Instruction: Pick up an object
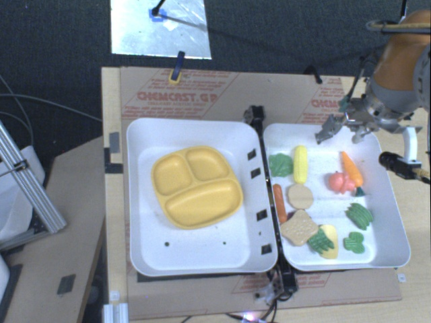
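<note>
The right bin [394,210] holds several toy foods: a corn cob [300,163], a green leaf [281,165], a carrot [351,168], a red fruit [339,182], a sausage [279,202], a tan disc [300,196], a toast slice [299,228], and green vegetables [359,214]. My gripper [343,132] hangs over the bin's far edge, above and between the corn and the carrot. It is open, with nothing between its fingers [326,131].
A yellow divided plate [196,186] lies in the left bin [145,147]. A black hinge strip [264,180] runs between the two bins. A shiny sheet [160,19] sits on the dark floor beyond the bench. The grey arm with its orange band [403,59] comes in from the upper right.
</note>
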Controlling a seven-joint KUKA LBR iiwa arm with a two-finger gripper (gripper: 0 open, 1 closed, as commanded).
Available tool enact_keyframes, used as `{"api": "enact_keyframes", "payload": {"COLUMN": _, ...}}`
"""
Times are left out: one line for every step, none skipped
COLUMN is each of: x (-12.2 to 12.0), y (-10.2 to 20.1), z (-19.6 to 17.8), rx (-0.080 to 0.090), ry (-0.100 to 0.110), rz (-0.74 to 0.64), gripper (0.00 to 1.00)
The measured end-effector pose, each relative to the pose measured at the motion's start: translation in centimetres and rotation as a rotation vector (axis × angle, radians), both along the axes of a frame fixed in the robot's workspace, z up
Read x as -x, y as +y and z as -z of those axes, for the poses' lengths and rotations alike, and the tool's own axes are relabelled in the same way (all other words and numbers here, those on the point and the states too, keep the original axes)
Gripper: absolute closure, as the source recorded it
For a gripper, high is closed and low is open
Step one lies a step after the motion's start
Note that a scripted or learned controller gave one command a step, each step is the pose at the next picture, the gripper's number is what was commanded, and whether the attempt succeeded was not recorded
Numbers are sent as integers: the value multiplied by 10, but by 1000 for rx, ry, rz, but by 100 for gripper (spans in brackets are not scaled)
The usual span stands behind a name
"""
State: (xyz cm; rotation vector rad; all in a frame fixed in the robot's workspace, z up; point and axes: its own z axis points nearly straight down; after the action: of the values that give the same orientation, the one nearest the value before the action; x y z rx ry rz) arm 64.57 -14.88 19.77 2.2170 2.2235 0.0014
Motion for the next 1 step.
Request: {"api": "enact_keyframes", "payload": {"x": 45, "y": 24, "z": 115, "rx": -4, "ry": 11, "rz": 2, "gripper": 0}}
